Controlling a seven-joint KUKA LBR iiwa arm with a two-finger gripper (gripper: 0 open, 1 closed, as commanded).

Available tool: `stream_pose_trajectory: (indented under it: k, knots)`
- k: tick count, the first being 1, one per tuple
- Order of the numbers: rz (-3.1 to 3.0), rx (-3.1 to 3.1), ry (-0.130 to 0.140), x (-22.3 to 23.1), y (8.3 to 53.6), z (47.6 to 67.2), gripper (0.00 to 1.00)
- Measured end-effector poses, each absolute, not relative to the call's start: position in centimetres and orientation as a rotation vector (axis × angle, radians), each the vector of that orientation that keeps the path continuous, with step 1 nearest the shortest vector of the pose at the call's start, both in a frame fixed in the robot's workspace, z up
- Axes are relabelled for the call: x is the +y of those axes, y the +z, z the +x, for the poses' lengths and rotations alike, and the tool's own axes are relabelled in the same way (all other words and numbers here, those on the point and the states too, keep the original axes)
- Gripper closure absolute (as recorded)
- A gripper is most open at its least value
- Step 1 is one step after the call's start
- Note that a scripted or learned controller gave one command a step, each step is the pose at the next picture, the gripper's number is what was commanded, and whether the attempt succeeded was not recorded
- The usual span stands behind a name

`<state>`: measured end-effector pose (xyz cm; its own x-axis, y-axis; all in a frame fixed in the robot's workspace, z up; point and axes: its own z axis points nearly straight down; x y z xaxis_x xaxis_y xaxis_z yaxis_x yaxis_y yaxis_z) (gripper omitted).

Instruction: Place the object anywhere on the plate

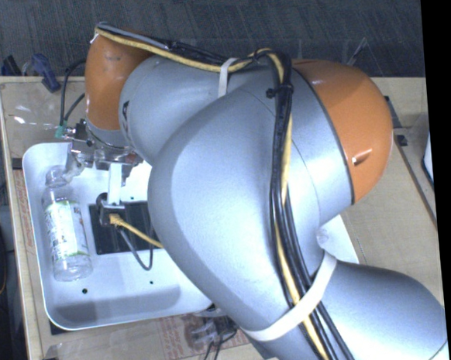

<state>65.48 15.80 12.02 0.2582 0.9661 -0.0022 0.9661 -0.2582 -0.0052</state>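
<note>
Arm (pixel 290 209): fills the centre and right of the frame, reaching from the lower right toward the upper left. Its bulk hides most of the bench (pixel 17 98) and all but the left part of the bin (pixel 103 301).

Bin: white and shallow, at the left of the frame. Its left wall and lower floor are in view.

Bottle (pixel 65 231): clear plastic with a white label, lying on its side along the left wall of the bin. The cap end points toward the top of the frame. It rests on the bin floor. Judged to be the task object, since nothing else loose shows in the bin.

Dark block (pixel 120 226): a black rectangle just right of the bottle, under the wrist. Whether it is part of the tool or a thing lying in the bin cannot be told.

Plate: no location can be given from this view.

Gripper (pixel 92 159): below the orange band, at the upper left of the frame, over the upper part of the bin. Metal parts of it reach down near the cap end of the bottle. Whether they touch the bottle cannot be told.

Gripper opening: cannot be told. The tool is seen from above and partly masked by the wrist. No object is seen held in it.

Reason for the pose: the wrist sits above the bottle's cap end, which fits an approach to a pick. This is a judgement.

Task state: placement not yet done; the bottle lies in the bin.

Risk: a smooth round bottle lying against the wall leaves little room on that side and may roll.
</note>
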Motion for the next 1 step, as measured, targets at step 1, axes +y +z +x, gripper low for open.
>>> stream_pose_trajectory:
  k: [1]
  knots:
    - [-2.469, -1.947, 0.011, 18.47, 12.45, 65.64, 0.00]
